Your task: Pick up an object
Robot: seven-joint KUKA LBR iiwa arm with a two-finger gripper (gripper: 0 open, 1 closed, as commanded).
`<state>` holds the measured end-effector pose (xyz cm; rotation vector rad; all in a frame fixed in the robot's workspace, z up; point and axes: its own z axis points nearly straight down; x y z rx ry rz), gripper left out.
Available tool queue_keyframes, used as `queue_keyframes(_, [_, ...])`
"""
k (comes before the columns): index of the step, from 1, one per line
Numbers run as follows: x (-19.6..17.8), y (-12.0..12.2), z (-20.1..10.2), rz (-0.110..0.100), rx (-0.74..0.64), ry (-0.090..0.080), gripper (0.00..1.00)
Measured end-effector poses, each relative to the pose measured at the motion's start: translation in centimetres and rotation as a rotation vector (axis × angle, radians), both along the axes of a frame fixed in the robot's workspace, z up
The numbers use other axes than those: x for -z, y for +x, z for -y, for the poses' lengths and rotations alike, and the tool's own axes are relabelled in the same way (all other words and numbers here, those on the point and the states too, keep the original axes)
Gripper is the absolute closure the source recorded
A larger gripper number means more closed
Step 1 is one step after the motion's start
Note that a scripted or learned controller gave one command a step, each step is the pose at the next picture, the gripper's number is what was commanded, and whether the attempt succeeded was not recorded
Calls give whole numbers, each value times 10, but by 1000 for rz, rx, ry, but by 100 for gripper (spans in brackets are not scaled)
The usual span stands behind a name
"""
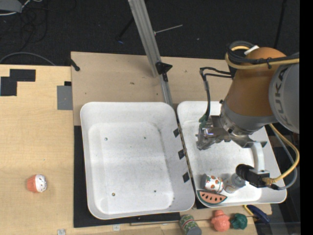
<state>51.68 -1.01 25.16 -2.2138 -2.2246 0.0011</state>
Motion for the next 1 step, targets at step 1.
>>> queue_keyframes(1, [-1, 12, -51, 0, 1, -2, 100])
